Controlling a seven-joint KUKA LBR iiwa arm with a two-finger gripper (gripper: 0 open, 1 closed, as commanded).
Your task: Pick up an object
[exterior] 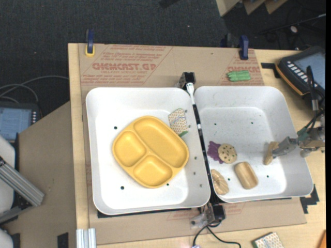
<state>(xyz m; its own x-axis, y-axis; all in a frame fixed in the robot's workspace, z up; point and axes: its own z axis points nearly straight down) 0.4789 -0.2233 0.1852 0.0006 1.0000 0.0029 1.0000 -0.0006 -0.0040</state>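
Note:
The right bin [243, 99] holds several toy foods. A purple piece [213, 150] and a round speckled cookie [227, 152] lie near its left wall. A tan bread roll [246, 174] and a pale pastry [219, 182] sit toward the front. A small tan piece [270, 153] stands at the right. My gripper [287, 145] reaches in low from the right edge, its tip right beside that tan piece, touching it or nearly so. I cannot make out whether it grips anything.
The left bin [103, 107] carries a yellow divided plate [150, 151] and a small patterned box [178, 120] by its right wall. A green object [239, 76] lies on the cardboard behind the right bin. A tablet [302, 68] sits at the far right.

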